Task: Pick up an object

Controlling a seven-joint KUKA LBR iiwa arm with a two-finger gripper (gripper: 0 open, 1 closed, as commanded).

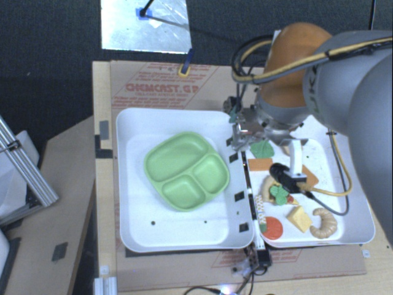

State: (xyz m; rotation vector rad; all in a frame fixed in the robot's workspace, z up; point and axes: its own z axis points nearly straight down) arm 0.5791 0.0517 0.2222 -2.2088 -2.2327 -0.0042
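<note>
"At the right bin (359, 229), what do you record?"

"Grey arm (353, 85) reaches in from the right. Its gripper (244, 128) hangs at that bin's far left corner, by the wall shared with the left bin (132, 165). Whether it is open or closed, I cannot tell. Nothing is seen in its grasp."

"And the objects for picking?"

"All loose in the right bin. Green leaf piece (262, 147) lies just beside the gripper, on the near side. Orange slab (260, 165) lies next to the leaf. Toward the near wall: red round piece (272, 228), yellow wedge (299, 218) and croissant (324, 222) in a row, close together."

"The left bin?"

"One green divided plate (186, 171), flat, about central. Both bins rest on printed cardboard (159, 85)."
</note>
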